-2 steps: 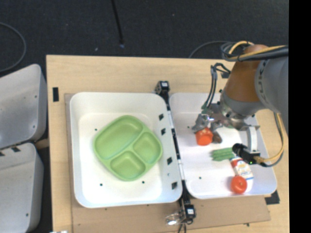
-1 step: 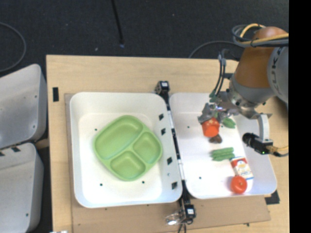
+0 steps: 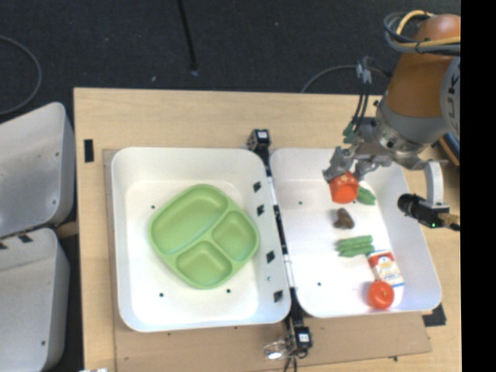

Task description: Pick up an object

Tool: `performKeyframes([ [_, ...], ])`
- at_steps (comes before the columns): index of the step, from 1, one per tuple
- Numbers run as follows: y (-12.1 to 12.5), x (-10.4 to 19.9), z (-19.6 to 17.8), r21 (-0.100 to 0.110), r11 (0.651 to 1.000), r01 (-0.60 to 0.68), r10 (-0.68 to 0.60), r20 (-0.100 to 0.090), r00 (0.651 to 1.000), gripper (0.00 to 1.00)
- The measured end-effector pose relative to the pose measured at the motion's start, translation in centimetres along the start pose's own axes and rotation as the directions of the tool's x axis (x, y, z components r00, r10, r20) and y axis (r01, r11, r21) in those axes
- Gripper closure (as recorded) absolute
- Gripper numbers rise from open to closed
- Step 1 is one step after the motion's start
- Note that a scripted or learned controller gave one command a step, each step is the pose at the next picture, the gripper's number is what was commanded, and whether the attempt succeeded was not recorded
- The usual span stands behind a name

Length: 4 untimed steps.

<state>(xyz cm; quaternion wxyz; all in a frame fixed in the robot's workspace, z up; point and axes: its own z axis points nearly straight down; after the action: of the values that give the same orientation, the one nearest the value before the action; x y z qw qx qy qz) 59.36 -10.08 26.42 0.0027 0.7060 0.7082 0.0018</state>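
Orange toy carrot is lying near the back of the right bin, its green top pointing rightward. Directly above it the hand is hanging, seeming to touch the carrot's upper end; whether it is clenched or released, I cannot tell. Nearer the front are sitting a brown lump, green bean pods and a red-capped bottle. Left bin is carrying a green divided plate.

Wooden bench carries two shallow white bins side by side, touching at the middle: left bin, right bin. Small black clips sit at the seam's far and near ends.
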Motion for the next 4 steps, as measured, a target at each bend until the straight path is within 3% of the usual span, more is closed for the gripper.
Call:
performKeyframes([
  [1, 0.1, -0.1, -3.4, 0.002, 1.0, 0.002, -0.002, 0.0, 1.0, 1.0],
  [4, -2.8, 13.0, 0.5, 0.007, 1.0, 0.002, -0.002, -0.002, 1.0, 1.0],
])
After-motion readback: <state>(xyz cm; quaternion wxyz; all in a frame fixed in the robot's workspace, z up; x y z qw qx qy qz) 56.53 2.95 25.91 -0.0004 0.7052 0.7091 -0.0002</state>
